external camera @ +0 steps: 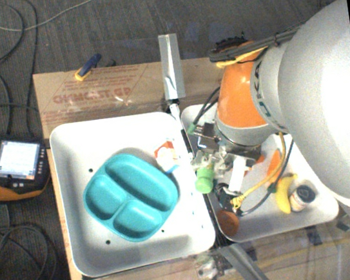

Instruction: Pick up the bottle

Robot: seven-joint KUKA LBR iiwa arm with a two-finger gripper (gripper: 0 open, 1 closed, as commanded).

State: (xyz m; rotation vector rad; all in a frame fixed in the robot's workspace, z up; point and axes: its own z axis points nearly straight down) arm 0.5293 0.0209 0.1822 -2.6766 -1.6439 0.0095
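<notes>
even overhead light, soft shadows, mild blur, white bins (64, 185) glaring

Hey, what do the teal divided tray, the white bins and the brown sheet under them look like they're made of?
The teal divided tray looks like moulded plastic: uniform colour, rounded compartments, a soft sheen. The left white bin and the right white bin also look plastic, smooth with rounded corners, though painted metal can't be ruled out. The brown sheet appears to be cardboard: matte, with faded red print.

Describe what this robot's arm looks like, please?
The arm is bulky, rounded and pale grey, with a glossy orange band above the wrist. Below that sits a cluttered metal pincer assembly, with black cables and a yellow cable looping around it.
</notes>
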